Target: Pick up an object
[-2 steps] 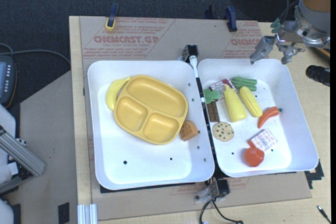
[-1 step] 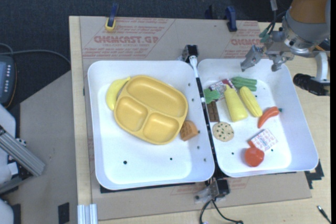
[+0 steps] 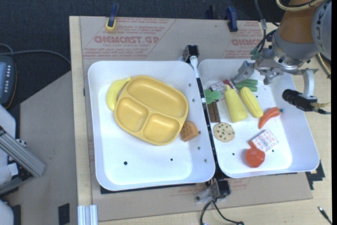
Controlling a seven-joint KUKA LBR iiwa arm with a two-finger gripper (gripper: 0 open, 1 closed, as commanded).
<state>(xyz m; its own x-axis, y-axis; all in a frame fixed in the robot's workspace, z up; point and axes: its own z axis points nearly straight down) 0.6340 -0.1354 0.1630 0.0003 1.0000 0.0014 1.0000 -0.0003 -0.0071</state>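
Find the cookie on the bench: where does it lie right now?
The cookie lies in the right bin, near its left wall, just below the brown bar and left of the red tomato.

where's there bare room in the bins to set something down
Left bin: bare floor along the near edge, below the yellow divided plate and brown pastry. Right bin: a small patch at the near left, beneath the cookie. Its far half is crowded around the gripper.

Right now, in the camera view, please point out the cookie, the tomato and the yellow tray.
cookie (image 3: 224, 132): camera view, right bin, the middle of its round top face.
tomato (image 3: 255, 157): camera view, right bin, the middle of its red body.
yellow tray (image 3: 150, 93): camera view, left bin, floor of its largest compartment.
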